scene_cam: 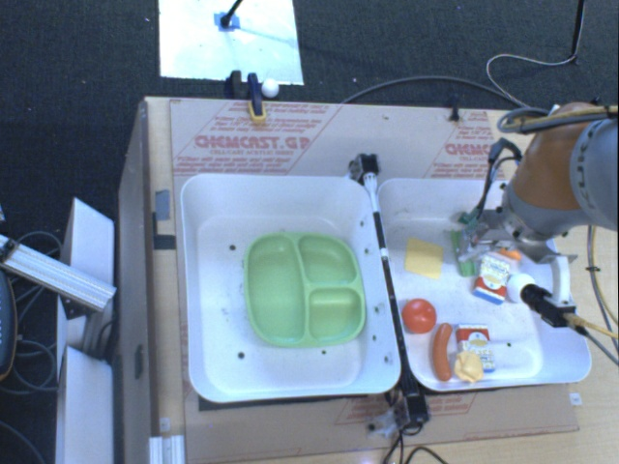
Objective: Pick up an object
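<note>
Bench (290, 129) with two white bins (208, 288)

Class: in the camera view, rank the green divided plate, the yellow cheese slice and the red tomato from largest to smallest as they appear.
1. Green divided plate, by far the largest.
2. Yellow cheese slice.
3. Red tomato, only slightly smaller than the cheese; close call.

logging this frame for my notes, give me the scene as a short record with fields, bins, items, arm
left bin: shallow white plastic bin holding a light green divided plate
right bin: shallow white plastic bin holding all loose items
right bin items: flat yellow square piece; round red tomato-like ball; red sausage-shaped toy; small red and white carton; small red-labelled packet
arm: grey arm with orange band, over the right bin's far right part
gripper: gripper low beside the carton
</note>
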Motion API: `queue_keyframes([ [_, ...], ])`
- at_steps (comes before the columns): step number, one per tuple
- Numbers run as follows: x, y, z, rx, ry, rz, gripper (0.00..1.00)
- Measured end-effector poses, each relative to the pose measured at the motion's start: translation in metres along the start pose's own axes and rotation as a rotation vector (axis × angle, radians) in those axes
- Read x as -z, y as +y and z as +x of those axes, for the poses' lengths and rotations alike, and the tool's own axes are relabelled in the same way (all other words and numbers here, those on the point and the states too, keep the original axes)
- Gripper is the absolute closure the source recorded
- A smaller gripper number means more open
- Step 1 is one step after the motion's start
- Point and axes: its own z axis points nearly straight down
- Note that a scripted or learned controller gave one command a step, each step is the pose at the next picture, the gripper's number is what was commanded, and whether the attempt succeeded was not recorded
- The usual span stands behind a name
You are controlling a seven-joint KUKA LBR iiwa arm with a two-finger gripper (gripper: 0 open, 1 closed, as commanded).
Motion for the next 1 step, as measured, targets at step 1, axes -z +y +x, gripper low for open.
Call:
queue_keyframes([
  [1,0.1006,-0.0479,0.0045,-0.003,0.005,0.011,1.0],
])
